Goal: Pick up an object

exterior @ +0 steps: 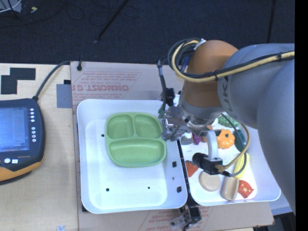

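Note:
My gripper (171, 128) hangs low over the wall between the two bins, at the right edge of a green divided plate (134, 139) that lies in the left bin (125, 196). Nothing shows between its tips, and the wrist hides most of them. The right bin (267, 189) holds several toy foods: an orange pumpkin-like piece (225, 138), a yellow banana (241, 161), a beige round disc (210, 182), a tan cylinder (229, 188), a red wedge (245, 189), a small red piece (192, 169) and a purple bit (196, 139).
The grey arm (260, 85) covers the back and right of the right bin. A handheld control pendant (19, 134) lies on the bench at far left. Cardboard (110, 83) lies under both bins.

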